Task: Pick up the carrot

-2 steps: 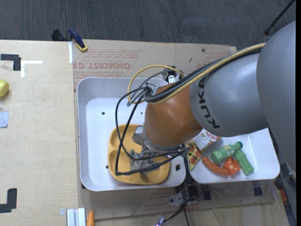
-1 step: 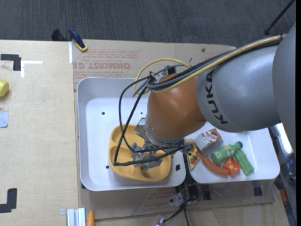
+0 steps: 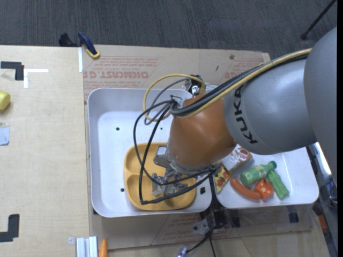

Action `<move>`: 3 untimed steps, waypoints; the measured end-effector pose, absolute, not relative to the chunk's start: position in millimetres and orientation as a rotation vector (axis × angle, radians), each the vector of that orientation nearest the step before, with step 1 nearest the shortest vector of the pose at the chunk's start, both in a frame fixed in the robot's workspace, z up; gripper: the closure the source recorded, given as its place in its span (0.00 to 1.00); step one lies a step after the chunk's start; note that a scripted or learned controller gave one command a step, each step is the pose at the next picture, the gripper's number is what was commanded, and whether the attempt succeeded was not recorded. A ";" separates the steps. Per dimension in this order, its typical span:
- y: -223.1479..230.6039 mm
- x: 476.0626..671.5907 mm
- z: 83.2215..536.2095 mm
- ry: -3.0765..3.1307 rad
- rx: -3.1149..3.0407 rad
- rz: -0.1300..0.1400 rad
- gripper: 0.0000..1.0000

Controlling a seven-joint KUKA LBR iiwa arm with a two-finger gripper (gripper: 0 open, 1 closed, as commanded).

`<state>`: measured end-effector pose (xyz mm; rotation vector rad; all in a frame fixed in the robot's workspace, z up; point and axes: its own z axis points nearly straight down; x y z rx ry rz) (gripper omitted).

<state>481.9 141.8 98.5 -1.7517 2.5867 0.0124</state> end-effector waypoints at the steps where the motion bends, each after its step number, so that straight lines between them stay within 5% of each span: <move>1: 205.2 478.7 152.9 2.831 -1.351 0.003 1.00; 2: 157.8 497.1 217.5 2.956 -1.041 0.001 1.00; 3: 205.2 494.2 198.2 3.014 -0.880 0.002 1.00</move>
